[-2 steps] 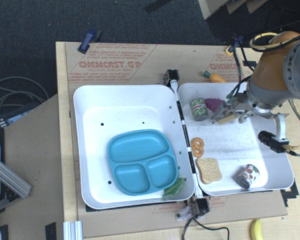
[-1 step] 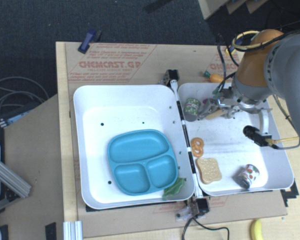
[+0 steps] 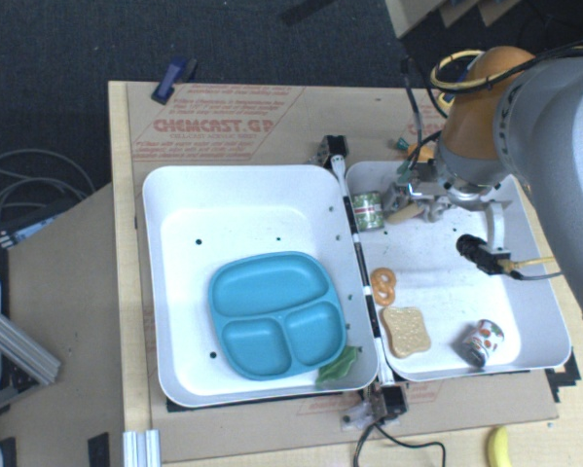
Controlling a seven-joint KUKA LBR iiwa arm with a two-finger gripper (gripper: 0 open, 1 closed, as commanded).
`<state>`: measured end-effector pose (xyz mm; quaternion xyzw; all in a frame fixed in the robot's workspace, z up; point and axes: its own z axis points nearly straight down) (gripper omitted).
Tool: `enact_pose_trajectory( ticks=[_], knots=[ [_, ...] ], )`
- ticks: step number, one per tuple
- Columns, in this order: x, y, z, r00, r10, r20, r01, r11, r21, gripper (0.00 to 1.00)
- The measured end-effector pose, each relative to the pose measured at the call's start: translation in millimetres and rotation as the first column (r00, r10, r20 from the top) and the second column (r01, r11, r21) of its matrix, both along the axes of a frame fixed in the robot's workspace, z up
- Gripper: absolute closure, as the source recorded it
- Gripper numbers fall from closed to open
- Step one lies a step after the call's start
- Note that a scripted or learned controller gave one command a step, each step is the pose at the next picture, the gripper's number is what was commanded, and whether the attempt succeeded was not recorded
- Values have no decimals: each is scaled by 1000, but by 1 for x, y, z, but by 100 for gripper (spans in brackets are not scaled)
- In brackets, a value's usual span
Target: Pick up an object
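Note:
My gripper [image 3: 415, 199] hangs low over the far left part of the right bin [image 3: 525, 353], under the orange-banded wrist. Just to its left, a small can with a green label [image 3: 367, 210] lies against the bin's left wall, very close to the gripper. Nearer the front, a pretzel [image 3: 382, 283] lies by the same wall, with a slice of toast [image 3: 406, 331] just in front of it. A small round white and brown object [image 3: 482, 341] rests at the front right of the bin.
The left bin [image 3: 174, 212] holds a blue divided plate [image 3: 274, 311] and a green leafy piece [image 3: 338, 366] in its front right corner. A blue object [image 3: 173, 79] lies on the board behind the bins. Something yellow [image 3: 500, 447] lies in front of the right bin.

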<state>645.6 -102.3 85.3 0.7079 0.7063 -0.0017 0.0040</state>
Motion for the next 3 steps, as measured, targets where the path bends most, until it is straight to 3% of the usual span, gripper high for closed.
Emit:
enact_pose_trajectory(
  ticks=[1, 2, 3],
  knots=[
    [-35, -69, 29, 1000, 1, -4, -1, 1000, 7, 0],
    [22, -25, 1, 1000, 4, -3, -4, 1000, 10, 0],
    [22, -26, 11, 1000, 4, -3, -4, 1000, 7, 100]
  ],
)
